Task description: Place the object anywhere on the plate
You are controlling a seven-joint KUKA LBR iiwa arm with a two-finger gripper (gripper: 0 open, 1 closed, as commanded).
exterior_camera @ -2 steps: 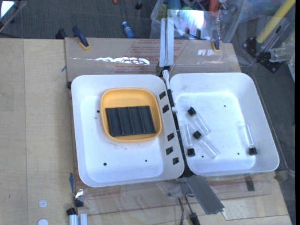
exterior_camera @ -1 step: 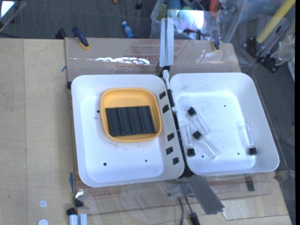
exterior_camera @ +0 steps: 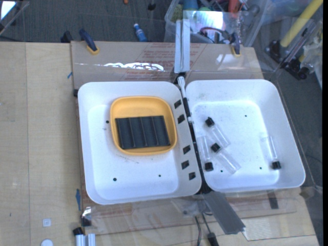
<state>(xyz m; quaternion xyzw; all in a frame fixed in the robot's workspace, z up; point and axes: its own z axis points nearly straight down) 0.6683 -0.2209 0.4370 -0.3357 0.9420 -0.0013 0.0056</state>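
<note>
Plate (exterior_camera: 144,106) yellow, rounded-square, ribbed black insert | clear vials (exterior_camera: 220,137) w/ black caps, right bin (exterior_camera: 287,132)

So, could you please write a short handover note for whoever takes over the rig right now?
Left bin: yellow plate with a dark ridged insert lying on it.
Right bin: four clear tubes with black caps, three in a cluster near the bin's left side, one near its right wall.
Done: no tube is on the plate.
Left: pick up one tube and set it on the plate.

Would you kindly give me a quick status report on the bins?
Yellow plate in left bin, black ridged tray on it. Clear vials lie in right bin. None placed yet.
</note>
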